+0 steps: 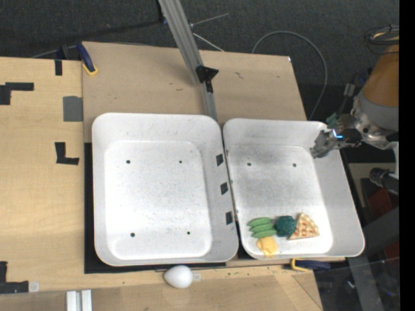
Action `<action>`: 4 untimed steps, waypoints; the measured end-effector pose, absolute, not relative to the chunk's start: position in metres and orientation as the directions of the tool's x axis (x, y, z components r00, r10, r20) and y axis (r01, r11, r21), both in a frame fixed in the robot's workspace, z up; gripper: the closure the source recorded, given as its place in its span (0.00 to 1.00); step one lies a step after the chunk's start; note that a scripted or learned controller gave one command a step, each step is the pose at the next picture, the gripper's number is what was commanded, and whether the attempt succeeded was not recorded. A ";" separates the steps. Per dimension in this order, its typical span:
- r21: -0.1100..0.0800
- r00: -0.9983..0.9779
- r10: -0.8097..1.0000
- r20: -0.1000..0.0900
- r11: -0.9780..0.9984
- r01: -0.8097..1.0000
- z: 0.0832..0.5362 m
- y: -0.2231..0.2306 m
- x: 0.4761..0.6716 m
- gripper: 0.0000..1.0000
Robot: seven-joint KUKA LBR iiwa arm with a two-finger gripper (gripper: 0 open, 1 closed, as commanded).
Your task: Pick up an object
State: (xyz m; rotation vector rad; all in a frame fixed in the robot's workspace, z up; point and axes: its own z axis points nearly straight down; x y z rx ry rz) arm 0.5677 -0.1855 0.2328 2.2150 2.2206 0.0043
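The right bin (272, 180) holds a small cluster of toy food near its front edge: a green pea pod (261, 225), a dark green broccoli piece (284, 225), a pizza slice (304, 227) and a small yellow piece (267, 244). My gripper (322, 146) hangs over the far right rim of that bin, well behind the cluster. Nothing shows between its tips. The arm with its orange band (384, 76) comes in from the right.
The left bin (155, 186) sits beside the right one, with black clips along the seam. A white egg-shaped object (178, 276) lies on the bench in front of the left bin. A slanted metal pole (185, 34) rises behind the bins.
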 end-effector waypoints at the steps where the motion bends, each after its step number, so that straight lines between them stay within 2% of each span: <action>1: 0.000 -0.002 1.000 0.000 0.002 1.000 0.242 -0.185 0.568 1.00; 3: -0.003 -0.006 1.000 0.002 0.006 1.000 0.222 -0.069 0.567 1.00; 4: -0.002 -0.008 1.000 0.002 0.008 1.000 0.215 -0.010 0.578 1.00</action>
